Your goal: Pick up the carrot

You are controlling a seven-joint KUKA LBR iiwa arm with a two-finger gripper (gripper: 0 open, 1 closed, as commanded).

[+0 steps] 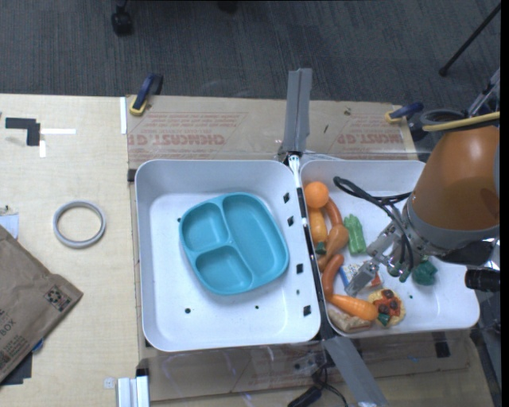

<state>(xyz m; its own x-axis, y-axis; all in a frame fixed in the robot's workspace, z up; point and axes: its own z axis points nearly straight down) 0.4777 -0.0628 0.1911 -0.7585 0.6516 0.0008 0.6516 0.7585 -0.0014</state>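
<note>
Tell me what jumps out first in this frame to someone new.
The blue divided plate sits alone in the left bin. The right bin holds a crowded heap of toy food, with the carrot near its front edge. The gripper hangs just above that carrot.

Pretty clearly a robotics lab setup, not anyone's kitchen. The surface (64, 159) is bare plywood with tape marks (24, 129), a roll of tape (79, 223) lying loose and clamps (145, 93) at the back edge. Two white bins (151, 262) sit on cardboard (207, 127), one full of toy food (350, 262), and there's grey office carpet (238, 40) with a chair caster (122, 21) behind.
</note>
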